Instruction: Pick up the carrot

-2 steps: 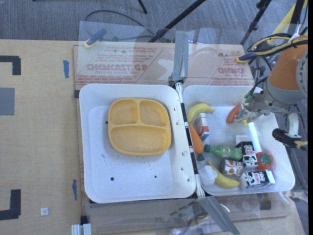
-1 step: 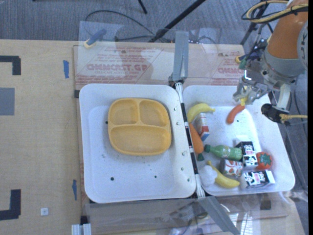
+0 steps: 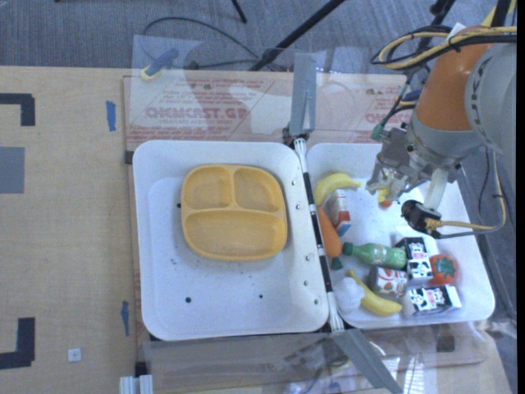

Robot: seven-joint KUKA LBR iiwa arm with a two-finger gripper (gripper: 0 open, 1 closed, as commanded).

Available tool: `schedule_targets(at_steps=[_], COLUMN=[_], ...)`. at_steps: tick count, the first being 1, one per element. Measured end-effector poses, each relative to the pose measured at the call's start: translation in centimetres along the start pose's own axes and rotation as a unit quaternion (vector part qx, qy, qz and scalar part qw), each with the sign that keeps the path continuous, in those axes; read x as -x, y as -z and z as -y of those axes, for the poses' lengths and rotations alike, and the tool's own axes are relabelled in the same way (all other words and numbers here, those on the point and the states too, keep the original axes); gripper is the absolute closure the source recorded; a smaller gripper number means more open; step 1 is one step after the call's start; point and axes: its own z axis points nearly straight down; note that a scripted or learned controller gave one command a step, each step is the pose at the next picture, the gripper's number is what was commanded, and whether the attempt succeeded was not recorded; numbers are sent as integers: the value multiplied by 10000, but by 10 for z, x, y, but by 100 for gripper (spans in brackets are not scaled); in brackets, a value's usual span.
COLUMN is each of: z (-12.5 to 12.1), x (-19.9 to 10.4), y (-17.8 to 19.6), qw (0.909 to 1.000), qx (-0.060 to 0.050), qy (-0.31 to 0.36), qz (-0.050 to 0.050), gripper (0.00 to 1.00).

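Judging by the layout, nothing is picked yet: the tapered orange carrot (image 3: 330, 233) lies against the right-hand white plastic bin's (image 3: 478, 263) left wall, well apart from my grey two-finger gripper (image 3: 387, 189), whose opening I cannot tell.

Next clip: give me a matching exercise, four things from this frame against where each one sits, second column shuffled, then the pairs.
Things
1. plate
2. carrot
3. green bottle
4. gripper

Places
A. lying across the middle of the right bin
B. over the upper part of the right bin
C. in the left bin
D. along the right bin's left wall, below a banana

Pairs: 1-C, 2-D, 3-A, 4-B
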Motion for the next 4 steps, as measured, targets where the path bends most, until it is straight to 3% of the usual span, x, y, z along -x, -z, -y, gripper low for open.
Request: schedule_targets(at_steps=[1, 2, 3, 4], z=[23, 19, 41, 40], x=[34, 61, 84, 75], y=[70, 113, 66, 117], qw=[9792, 9444, 9372, 8929], qx=[37, 53, 28, 54], qy=[2029, 3289, 3489, 4503], qz=[4, 13, 3, 19], gripper=[100, 100, 100, 100])
